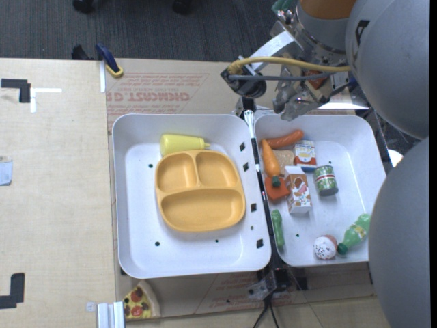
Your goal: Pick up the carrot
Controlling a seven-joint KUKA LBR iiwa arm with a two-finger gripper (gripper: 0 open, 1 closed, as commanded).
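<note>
The slim orange carrot (270, 160) is seen in the right white bin (365, 139) against its left wall, long axis running near-to-far, below-left of the grey two-finger gripper (295, 106) at the far rim; grip state cannot be told.

The clearest lettering is a line of red capitals printed on the brown cardboard sheet (171, 87) that lies on the bench beyond the far rim of the left bin (130, 203); it appears upside down and mirrored from this camera, and seems to read something like "CHEMCAST GP", though the letters are too soft to be sure. In the right bin (365, 183), the small carton (298, 191), the packet (305, 153) near the far rim and the green can (326, 180) all carry printed labels, but none of that print is legible.
</note>
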